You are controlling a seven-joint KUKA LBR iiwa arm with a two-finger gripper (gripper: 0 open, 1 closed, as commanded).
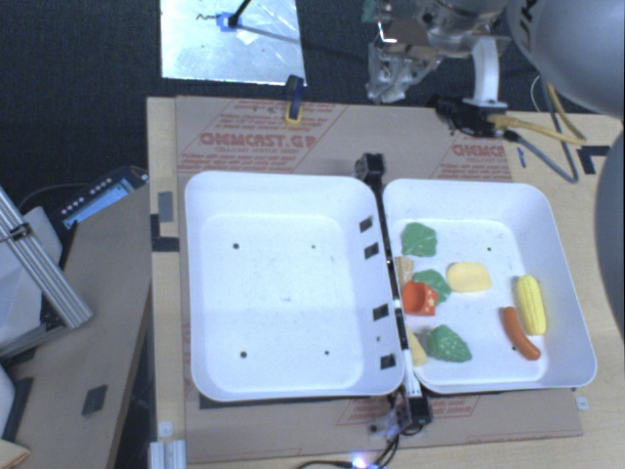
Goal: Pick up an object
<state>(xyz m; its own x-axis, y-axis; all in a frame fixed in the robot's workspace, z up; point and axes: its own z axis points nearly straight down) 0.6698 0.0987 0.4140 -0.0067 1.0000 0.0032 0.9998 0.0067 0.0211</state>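
progress: basically zero, nothing picked yet | my end effector (393, 78) parked up above the desk's far edge, can't tell its state from here | targets all in the right bin (562, 252): corn (530, 304), carrot (520, 333), yellow piece (469, 277) | left: descend, grab, lift

Both bins white: left bin (283, 281) with small dark specks on its floor, right bin (547, 262) plain. Black clips (373, 252) along the shared divide. In the right bin: yellow corn cob (530, 303), orange-red carrot (520, 333), pale yellow block (469, 277), red piece (419, 298), three green leafy pieces (419, 237). Counter (244, 135) tan with red printed lettering. Silver-grey sheet (232, 25) behind, bearing a blue mark. Dark speckled floor (78, 86). Arm (576, 27) grey.
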